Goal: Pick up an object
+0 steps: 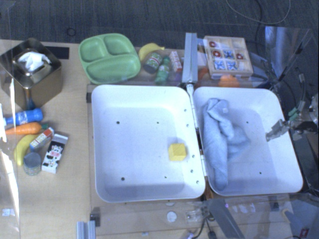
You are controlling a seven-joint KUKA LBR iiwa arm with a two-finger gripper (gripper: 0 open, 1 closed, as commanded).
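Looking down, you get two shallow white plastic bins side by side, both rounded-square with smooth glossy floors. The left bin (pixel 124 133) holds one small yellow block (pixel 177 152), squarish and spongy-looking, sitting toward its right near part, apart from the walls. The right bin (pixel 264 168) holds a pale blue cloth (pixel 222 136), soft and crumpled, bunched in long folds along the bin's left side from far to near.

Your gripper (pixel 275 131) sits at the right rim of the right bin, a thin grey metal piece angled over the edge, well apart from the cloth. It's too small and blurred here; whether it's spread or closed, you cannot tell. Nothing is visibly clamped in it.

Outside the bins, far side: a green divided plate (pixel 109 58), matte plastic with rounded compartments, and a flat wooden tic-tac-toe board (pixel 227 57) with red and blue marks. Left on the bench: a brown box (pixel 37 78) with crumpled white material inside, an orange carrot (pixel 24 129), a curved yellow banana (pixel 21 149).
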